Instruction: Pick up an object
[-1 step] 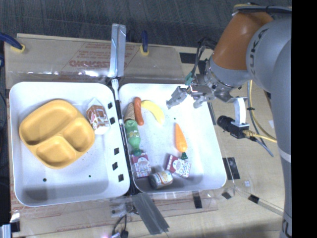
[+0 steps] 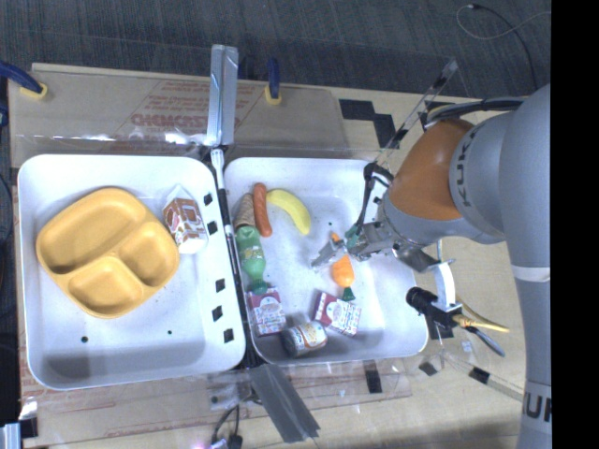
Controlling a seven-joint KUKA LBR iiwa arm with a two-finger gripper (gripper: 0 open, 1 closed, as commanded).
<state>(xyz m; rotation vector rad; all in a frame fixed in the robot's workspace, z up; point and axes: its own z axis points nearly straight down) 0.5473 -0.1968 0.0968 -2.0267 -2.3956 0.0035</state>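
The grey arm with the orange band is reaching in from the right and hanging over the right shallow white bin (image 2: pixel 398 340). Its hand (image 2: pixel 339 249) is sitting low in the middle of that bin, directly above a small orange carrot-shaped toy (image 2: pixel 343 271). The metal fingers (image 2: pixel 329 252) are blurring into the wrist hardware, so I cannot tell how far apart they are standing or whether anything is between them.

Open room: the right bin's upper right corner is lying under the arm; the bare floor is showing between a yellow plastic banana (image 2: pixel 291 210) and the hand. Along the left wall, a red sausage-shaped toy (image 2: pixel 261 210), a brown cone-shaped piece (image 2: pixel 243 210) and a green bottle (image 2: pixel 250 253) are lining up close together. Near the front edge, 2 small red-and-white cartons (image 2: pixel 267 310) (image 2: pixel 338 313) are flanking a dark tin can (image 2: pixel 303 337).

In the left white bin (image 2: pixel 56 354), a yellow 3-compartment plate (image 2: pixel 105 251) is taking the left half, with a brown-and-white packet (image 2: pixel 185 222) just beside it; the front strip is lying open.

Carton labels are too small to read.
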